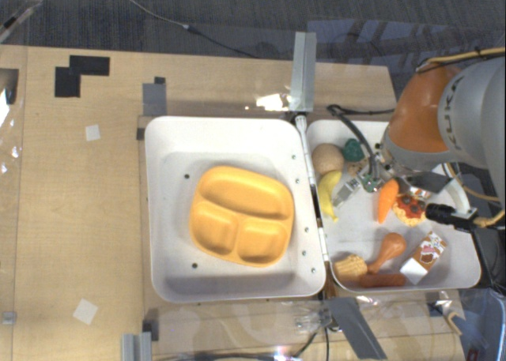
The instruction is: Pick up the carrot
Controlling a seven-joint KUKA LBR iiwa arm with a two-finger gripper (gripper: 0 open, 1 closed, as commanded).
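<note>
You see a wooden tabletop point(71, 217) with two white bins. The left bin point(170, 272) holds a yellow tray point(241, 216). The arm point(447, 114) reaches over the right bin point(458, 272). The carrot point(386, 200) lies right below the jaws. You cannot tell if they are grasping it.

One fixed overhead camera looks down aslant on both bins point(158, 217).
</note>
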